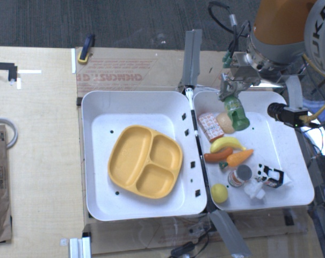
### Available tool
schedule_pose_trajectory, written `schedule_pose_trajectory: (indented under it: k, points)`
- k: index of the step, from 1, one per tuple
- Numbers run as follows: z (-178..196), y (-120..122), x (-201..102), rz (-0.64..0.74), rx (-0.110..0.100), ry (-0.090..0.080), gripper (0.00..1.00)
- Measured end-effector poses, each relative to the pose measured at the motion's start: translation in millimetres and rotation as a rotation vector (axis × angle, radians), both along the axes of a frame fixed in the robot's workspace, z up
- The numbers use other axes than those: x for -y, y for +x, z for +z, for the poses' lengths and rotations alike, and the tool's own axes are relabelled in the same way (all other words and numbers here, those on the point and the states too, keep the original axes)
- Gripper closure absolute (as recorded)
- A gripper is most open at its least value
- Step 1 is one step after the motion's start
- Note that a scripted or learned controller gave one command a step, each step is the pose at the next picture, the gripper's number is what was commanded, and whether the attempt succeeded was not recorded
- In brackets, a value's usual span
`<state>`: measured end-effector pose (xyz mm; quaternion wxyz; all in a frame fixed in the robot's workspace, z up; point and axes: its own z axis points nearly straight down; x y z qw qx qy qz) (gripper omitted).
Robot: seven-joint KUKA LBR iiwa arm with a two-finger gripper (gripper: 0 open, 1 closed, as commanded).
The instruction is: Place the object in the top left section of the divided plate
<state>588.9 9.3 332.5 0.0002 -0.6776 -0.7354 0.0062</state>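
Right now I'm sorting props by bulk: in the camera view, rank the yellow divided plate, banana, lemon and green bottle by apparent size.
1. yellow divided plate, clearly largest
2. green bottle and banana, too alike to rank, and the bottle is partly hidden under the gripper
3. lemon, smallest

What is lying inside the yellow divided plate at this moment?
The yellow plate in the left bin shows three bare sections with nothing covered. The food items lie in the right bin, where the gripper is at a green bottle.
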Motion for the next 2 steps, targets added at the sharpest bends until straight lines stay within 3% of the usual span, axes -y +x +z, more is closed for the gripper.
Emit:
schedule_pose_trajectory:
  k: [1,2]
  points:
    - [0.0,0.0,-0.1,0.000,0.000,0.000,0.00]
    - [13.2,-109.4,-18.8,-0.001,0.004,0.005,0.00]
